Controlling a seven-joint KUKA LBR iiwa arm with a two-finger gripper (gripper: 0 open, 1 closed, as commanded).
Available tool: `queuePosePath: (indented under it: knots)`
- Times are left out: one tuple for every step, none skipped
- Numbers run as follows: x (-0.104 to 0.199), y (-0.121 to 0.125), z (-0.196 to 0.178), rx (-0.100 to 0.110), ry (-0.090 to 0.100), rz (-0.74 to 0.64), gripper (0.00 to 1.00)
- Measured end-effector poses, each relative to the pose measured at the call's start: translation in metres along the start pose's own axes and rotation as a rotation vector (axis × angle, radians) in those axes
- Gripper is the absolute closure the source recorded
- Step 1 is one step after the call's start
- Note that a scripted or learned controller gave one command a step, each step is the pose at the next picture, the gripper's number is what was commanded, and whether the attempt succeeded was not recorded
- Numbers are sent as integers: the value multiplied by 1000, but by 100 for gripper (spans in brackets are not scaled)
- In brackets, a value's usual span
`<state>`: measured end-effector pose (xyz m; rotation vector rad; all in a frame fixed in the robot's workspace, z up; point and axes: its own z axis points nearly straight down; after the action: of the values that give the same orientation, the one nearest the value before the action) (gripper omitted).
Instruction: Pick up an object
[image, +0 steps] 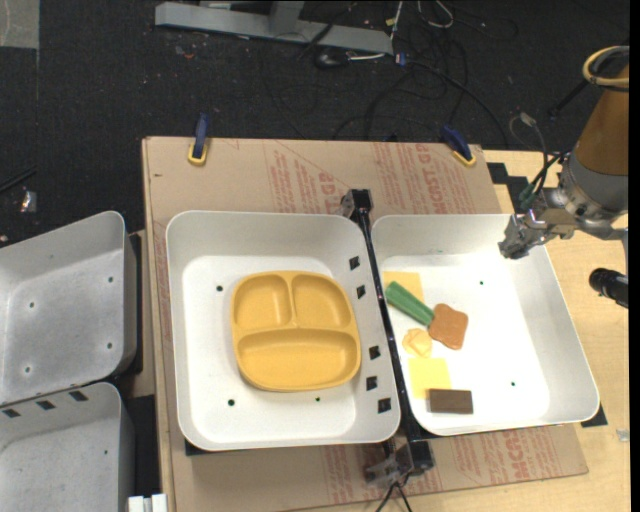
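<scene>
In the right bin lie several small food-shaped pieces near its left wall: a green stick on a pale yellow square, an orange-brown toast-shaped piece, a pale yellow lump, a yellow block and a dark brown block. My gripper hangs over the bin's far right corner, well away from the pieces, with nothing visible between its fingers.
The left bin holds a yellow divided plate. A black divider runs between the bins. Grey metal trays lie off the bench to the left. Blue-yellow clamps sit at the board's back edge.
</scene>
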<state>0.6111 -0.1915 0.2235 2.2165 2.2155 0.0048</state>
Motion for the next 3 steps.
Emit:
queuePosePath:
  knots:
    - [0, 1, -23, 3, 2, -3, 100]
    - [41, -12, -19, 9, 5, -6, 100]
    - [96, -19, -26, 8, 5, -8, 100]
